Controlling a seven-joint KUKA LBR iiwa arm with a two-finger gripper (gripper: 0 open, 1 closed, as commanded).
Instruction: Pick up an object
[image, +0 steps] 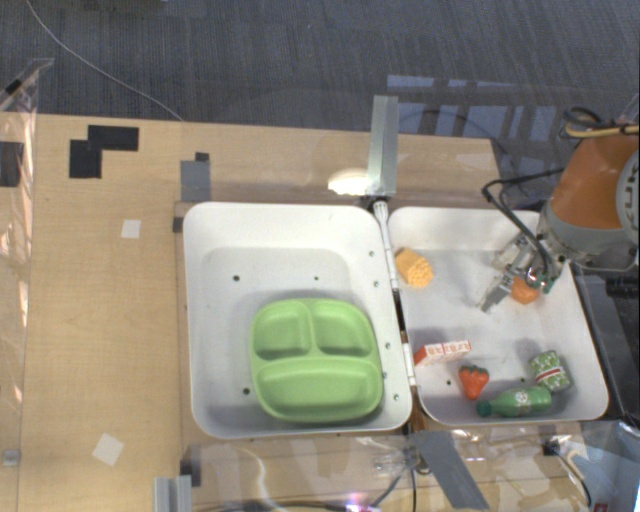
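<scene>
End effector (515, 280) hovering low in right white bin (590, 340), small round orange plastic object (525, 292) sitting right at fingertips, touching or nearly so. Can't tell grip state or whether it's holding anything. Object too round for long axis.

Robot lab: taped bench (100, 330), bins (290, 230)

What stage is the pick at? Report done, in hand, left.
Done: the arm has reached into the right bin, and the tool is down at a small orange object. In hand: the orange object sits right at the tool, but a grasp isn't clear. Left: securing it and lifting it out of the bin.
</scene>
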